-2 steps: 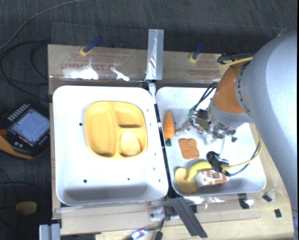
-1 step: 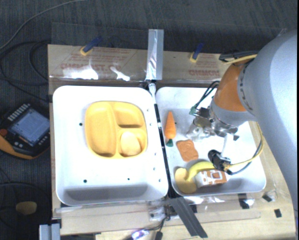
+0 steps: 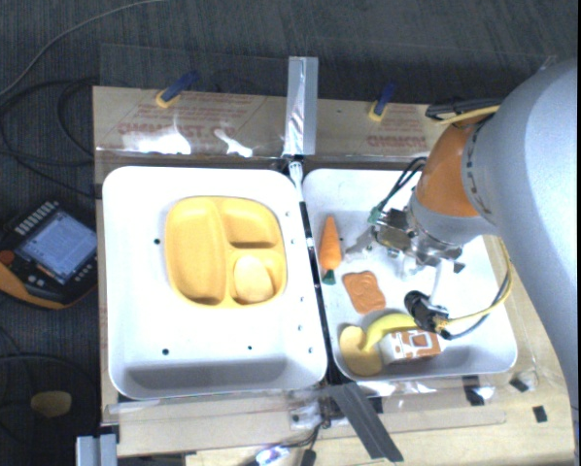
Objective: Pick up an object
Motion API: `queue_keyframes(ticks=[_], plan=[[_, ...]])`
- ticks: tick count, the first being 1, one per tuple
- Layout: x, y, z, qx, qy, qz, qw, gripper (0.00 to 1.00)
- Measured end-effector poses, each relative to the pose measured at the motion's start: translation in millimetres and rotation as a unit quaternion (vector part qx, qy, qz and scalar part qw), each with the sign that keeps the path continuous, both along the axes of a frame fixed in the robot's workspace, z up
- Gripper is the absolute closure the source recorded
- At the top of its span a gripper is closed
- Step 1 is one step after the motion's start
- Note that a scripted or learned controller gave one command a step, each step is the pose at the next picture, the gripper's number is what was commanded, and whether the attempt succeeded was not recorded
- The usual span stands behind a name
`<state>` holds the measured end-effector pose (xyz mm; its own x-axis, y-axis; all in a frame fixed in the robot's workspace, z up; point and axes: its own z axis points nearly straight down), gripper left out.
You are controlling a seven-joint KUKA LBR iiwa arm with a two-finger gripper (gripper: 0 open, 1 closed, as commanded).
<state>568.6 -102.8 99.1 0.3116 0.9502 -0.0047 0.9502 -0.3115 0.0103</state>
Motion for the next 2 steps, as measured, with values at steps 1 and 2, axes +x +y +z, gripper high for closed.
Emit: queue_keyframes(ticks=[1,2], plan=[[-25,4,4,0.0026,0.007,0.058,0.9983,0.0],[-45,5,-9,0.0,-0.003,0.107,0.9943,0.0]])
